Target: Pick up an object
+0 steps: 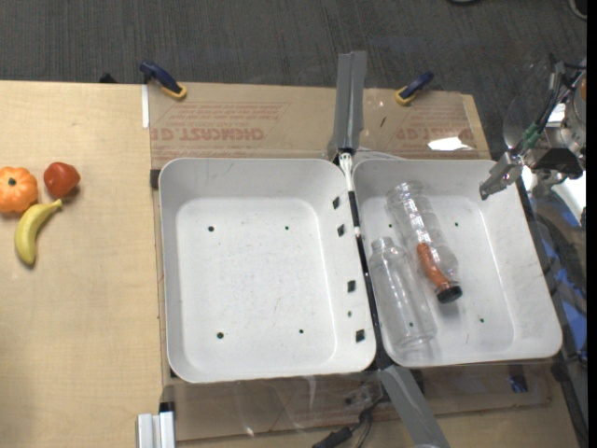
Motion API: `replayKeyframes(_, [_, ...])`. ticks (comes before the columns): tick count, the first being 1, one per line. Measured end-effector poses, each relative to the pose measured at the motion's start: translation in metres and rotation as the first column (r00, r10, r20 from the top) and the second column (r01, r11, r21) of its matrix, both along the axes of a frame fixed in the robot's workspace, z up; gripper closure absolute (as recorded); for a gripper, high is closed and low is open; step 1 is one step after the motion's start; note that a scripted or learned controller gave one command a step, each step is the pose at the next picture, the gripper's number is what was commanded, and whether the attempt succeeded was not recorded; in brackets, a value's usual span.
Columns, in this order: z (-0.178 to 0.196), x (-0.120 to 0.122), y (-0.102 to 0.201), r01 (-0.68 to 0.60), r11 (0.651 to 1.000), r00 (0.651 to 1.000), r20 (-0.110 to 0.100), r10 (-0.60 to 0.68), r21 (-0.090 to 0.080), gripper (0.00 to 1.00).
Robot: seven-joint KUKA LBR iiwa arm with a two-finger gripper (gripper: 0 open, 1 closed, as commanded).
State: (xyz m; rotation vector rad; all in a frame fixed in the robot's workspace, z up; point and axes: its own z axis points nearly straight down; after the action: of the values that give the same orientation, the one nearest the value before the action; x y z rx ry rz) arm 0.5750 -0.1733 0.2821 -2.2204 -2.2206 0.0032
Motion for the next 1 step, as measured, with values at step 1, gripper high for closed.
replayKeyframes(1, [-0.1084, 0.0140, 0.0741, -0.039, 0.999, 0.999, -0.002, 0.039, 0.000, 0.00])
